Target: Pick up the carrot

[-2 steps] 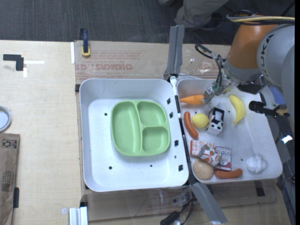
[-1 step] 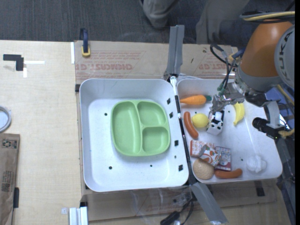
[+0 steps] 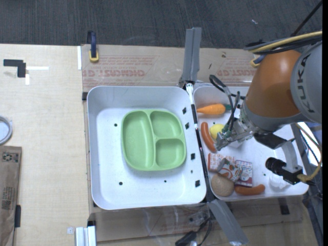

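Observation:
The carrot (image 3: 211,108), orange with a green tip, lies near the back left of the right bin (image 3: 256,193). My gripper (image 3: 225,139) hangs low over the bin's left half, in front of the carrot and apart from it. Its tips sit by a yellow item (image 3: 216,130) and a red sausage (image 3: 207,137). The arm's grey and orange wrist hides much of the bin's right half.
The left bin (image 3: 95,137) holds a green divided plate (image 3: 153,139). In the right bin's front lie a red-and-white packet (image 3: 231,169), a brown round item (image 3: 222,185) and a second sausage (image 3: 249,190). A divider (image 3: 197,137) runs between the bins.

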{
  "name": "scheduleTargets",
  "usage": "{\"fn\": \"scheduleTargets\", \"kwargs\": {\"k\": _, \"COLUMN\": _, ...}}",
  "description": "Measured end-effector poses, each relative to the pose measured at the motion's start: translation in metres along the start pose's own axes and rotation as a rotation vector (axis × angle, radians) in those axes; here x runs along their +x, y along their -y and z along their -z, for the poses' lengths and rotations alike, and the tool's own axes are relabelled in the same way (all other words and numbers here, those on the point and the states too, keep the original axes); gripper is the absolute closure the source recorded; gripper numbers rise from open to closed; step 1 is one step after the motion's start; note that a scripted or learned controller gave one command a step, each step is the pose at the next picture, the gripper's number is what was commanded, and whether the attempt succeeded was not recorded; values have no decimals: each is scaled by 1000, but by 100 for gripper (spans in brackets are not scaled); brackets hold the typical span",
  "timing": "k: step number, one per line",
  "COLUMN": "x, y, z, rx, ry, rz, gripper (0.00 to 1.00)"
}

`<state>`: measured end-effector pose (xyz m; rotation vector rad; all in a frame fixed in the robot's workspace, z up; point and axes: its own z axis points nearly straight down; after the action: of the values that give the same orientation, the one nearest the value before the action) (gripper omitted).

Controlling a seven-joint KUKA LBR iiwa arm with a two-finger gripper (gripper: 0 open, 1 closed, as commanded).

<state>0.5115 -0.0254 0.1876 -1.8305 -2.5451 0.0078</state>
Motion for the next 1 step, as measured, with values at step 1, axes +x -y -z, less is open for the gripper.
{"fn": "scheduleTargets", "kwargs": {"k": 1, "x": 41, "y": -15, "z": 0, "rx": 0, "ry": 1, "rz": 38, "gripper": 100}}
